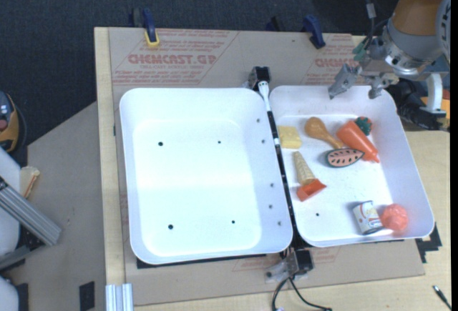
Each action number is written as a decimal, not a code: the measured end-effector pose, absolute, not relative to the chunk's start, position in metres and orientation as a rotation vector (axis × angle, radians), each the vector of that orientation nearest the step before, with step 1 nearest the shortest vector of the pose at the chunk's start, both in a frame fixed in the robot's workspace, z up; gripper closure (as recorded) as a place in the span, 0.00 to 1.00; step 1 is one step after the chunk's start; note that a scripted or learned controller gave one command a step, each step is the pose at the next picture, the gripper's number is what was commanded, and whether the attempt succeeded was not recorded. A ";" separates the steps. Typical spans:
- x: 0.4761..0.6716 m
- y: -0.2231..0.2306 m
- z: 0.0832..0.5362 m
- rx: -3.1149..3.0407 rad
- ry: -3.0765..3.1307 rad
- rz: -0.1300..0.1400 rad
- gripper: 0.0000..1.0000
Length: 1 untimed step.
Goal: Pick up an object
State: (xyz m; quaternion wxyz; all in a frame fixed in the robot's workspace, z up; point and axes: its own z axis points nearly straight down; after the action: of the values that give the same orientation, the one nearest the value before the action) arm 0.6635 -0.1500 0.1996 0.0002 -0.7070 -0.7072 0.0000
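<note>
- Camera view puts every candidate in the right bin (408, 159): a toy carrot (357, 139), a tan drumstick-shaped piece (323, 132), a brown oval with seed marks (345, 157), a yellow block (289, 136), a cone with a red tip (306, 176), a small can (367, 217) and a pink ball (394, 216).
- The carrot lies nearest the far-right corner, its green top pointing away, just beside the oval piece and near the drumstick.
- Judging by their look, these are light, rigid plastic toys; smooth surfaces may slip, and the tapered carrot could squirt out of a pinch near its tip. A hold across its thick middle seems safest.
- The can and ball touch each other by the near wall, which leaves little room for fingers.
- The gripper (356, 83) hovers above the far edge of the right bin, its two fingers spread apart and pointing down, with nothing between them and nothing touched.
- The left bin (136, 159) sits alongside, the two rims meeting at the centre.
</note>
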 end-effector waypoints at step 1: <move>0.663 -0.183 0.077 -2.218 -2.212 0.011 0.00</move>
State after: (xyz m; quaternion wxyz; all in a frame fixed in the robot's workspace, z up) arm 0.6630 -0.1830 0.0768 0.0045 -0.7081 -0.7061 0.0035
